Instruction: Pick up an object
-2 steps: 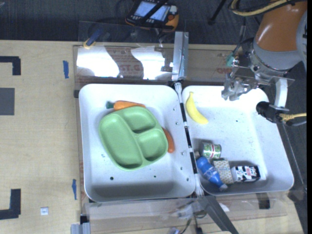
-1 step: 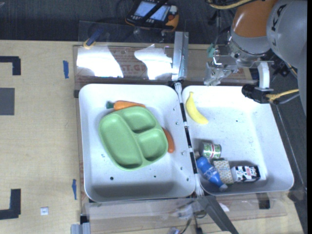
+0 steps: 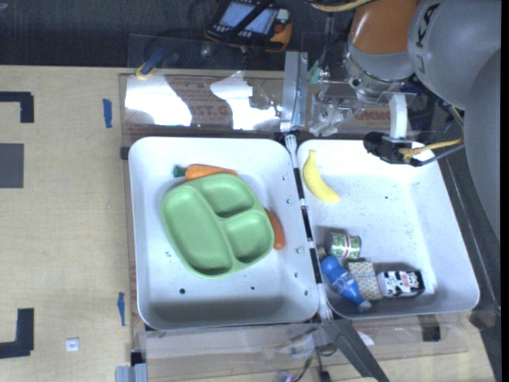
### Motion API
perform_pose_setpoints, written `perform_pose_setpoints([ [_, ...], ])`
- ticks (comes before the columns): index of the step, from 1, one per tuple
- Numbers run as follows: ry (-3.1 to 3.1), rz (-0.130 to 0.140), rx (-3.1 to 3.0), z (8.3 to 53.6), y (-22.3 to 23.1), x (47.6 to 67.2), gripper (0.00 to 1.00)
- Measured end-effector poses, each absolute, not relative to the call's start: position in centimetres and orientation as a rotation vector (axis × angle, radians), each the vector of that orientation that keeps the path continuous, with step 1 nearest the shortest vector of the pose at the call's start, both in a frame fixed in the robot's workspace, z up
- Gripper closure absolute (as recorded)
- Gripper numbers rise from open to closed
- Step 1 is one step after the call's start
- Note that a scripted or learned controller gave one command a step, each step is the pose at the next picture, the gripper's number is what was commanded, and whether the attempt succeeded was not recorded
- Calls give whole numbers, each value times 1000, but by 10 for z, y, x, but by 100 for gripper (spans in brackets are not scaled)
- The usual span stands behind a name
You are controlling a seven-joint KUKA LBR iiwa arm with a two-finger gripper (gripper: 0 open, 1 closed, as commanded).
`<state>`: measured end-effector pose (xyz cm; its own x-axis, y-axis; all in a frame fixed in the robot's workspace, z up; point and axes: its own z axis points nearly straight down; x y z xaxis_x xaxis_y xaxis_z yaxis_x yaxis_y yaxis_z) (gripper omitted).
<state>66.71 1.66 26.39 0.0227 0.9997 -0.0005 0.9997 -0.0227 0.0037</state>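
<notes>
From the camera view, your main risk is a miss: the small things in the right bin (image 3: 445, 213) crowd its near corner, so a descent could nudge the can (image 3: 345, 246) or blue bottle (image 3: 343, 281) instead of seating. The banana (image 3: 319, 180) lies alone, just below the gripper (image 3: 338, 114); its state you cannot tell

A pale wooden bench (image 3: 56, 237) with blue tape marks (image 3: 106, 112) meets dark carpet (image 3: 95, 14) behind.
</notes>
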Motion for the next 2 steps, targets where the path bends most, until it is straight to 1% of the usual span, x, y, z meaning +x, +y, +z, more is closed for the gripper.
perform_pose_setpoints([
  [1,2311,4,2124,263,83,667,100],
  [2,2339,4,2095,294,138,667,100],
])
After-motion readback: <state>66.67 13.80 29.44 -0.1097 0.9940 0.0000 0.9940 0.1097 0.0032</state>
